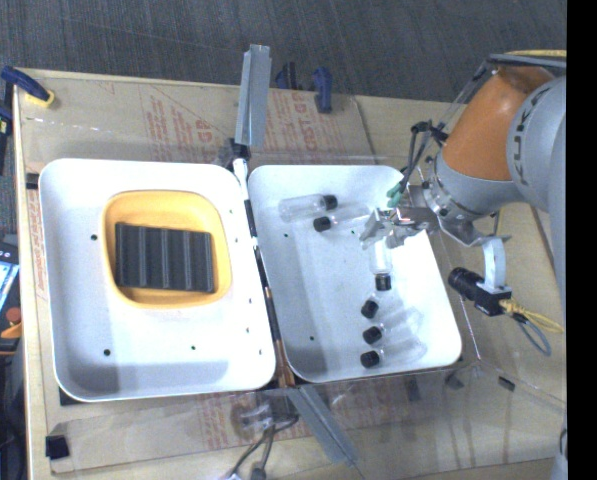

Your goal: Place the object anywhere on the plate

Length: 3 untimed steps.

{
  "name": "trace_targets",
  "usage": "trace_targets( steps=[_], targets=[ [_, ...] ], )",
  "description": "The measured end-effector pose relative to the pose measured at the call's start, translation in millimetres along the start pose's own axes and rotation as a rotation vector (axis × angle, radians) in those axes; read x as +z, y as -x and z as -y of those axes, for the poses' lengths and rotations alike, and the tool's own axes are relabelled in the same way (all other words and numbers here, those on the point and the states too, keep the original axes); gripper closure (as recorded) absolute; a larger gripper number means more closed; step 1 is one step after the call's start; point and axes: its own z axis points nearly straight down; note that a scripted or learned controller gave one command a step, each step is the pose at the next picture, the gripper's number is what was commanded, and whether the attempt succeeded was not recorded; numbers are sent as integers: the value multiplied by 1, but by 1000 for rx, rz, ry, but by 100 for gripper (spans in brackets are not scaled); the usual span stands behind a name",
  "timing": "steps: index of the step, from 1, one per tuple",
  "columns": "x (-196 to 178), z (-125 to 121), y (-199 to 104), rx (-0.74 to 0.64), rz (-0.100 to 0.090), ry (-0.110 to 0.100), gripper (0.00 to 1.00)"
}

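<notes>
Single fixed camera above bench [128,118], angled down, both bins [78,358] in frame.

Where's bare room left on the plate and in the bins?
The yellow plate is free along its rim around the dark ridged insert. The left bin is bare below the plate. The right bin is bare lower left; vials crowd its right side.

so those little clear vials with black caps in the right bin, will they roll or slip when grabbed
Probably both. The clear vials look like smooth cylinders lying on their sides in the right bin, so a nudge would likely roll them. Their glossy, see-through bodies suggest a slippery surface for the gripper. They look small and likely light, so easily knocked aside.
</notes>
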Motion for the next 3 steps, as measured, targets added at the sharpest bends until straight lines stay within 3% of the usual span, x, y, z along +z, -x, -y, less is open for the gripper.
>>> trace_targets(
  steps=[1, 2, 3],
  targets=[
    [-23, -28, -72, -131, -1, -1, 100],
    [1, -86, -133, -189, -1, -3, 100],
    [16, -75, -194, -346, -1, -4, 100]
  ],
)
